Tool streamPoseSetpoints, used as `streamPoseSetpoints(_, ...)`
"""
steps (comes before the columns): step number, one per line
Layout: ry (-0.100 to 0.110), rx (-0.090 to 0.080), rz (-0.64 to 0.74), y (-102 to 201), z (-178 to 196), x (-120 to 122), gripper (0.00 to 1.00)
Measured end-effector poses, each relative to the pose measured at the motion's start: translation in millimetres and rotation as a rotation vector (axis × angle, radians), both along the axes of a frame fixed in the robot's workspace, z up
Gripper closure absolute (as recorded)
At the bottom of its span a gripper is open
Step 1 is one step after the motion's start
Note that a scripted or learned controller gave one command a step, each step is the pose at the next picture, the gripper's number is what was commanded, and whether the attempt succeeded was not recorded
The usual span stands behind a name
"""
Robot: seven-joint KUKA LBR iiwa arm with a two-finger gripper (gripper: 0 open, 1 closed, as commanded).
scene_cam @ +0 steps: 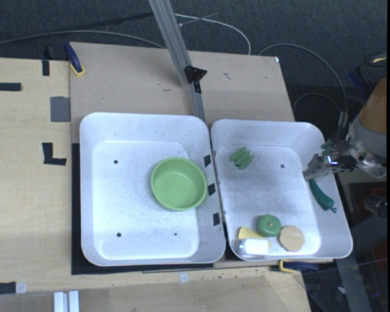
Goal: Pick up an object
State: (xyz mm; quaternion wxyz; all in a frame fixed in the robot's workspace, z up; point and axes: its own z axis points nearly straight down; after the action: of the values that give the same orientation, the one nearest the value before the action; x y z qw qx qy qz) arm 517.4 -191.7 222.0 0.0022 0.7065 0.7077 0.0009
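at the lower right of the frame, in the right bin (pixel 312 135), a tan round disc (pixel 291 238), a green knob (pixel 269 225) and a yellow-white block (pixel 252 242) lie touching in a cluster. they look small, light and stiff, likely slick plastic; the disc is best pinched across its edges. a teal tool (pixel 323 195) lies on the bin's right wall, below the gripper (pixel 318 166); whether that is spread or pressed together, i cannot tell. a green bowl (pixel 178 184) sits in the left bin (pixel 104 135).

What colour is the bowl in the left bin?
Light green; the bowl is seen plainly from above in the camera view.
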Motion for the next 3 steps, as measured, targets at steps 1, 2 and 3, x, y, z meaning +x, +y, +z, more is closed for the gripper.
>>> streamPoseSetpoints(1, 0.003, 0.001, 0.000, 0.3, 25.1, 0.8, 1.00)
streamPoseSetpoints(2, 0.006, 0.004, 0.004, 46.8, 27.6, -4.7, 1.00)
streamPoseSetpoints(3, 0.007, 0.004, 0.004, 91.6, 23.8, -10.8, 1.00)
